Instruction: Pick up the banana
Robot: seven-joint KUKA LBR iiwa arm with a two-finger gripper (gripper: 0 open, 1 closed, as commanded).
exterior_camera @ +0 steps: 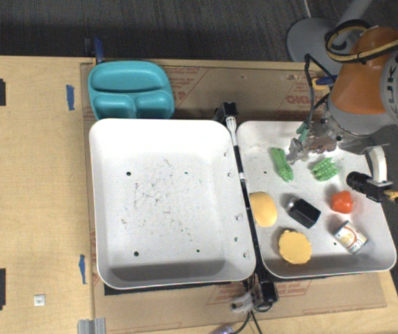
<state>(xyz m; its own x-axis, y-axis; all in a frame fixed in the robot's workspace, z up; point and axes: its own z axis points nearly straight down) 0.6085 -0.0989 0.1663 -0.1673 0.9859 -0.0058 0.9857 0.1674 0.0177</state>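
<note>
Pale brown counter (32, 186) carries two white bins side by side, with a teal tray (131, 89) behind the left bin (164, 131) and dark carpet beyond. In the right bin (380, 256), against its left wall about halfway down, lies a stubby pale-yellow piece (262, 209) that I take to be the banana. It looks short and rounded from here, so it may be foreshortened or a toy. I would expect it to be light, smooth and a bit slippery, likely to roll. Taking it across its narrow middle seems best, though the wall beside it leaves little room. The end effector (309, 145) hangs near the bin's back edge, over two green pieces (281, 164), well apart from the banana. Whether it is apart or together I cannot tell, as the wrist blocks it. A rounder orange-yellow object (294, 247) near the front edge could be mistaken for the target.
</note>
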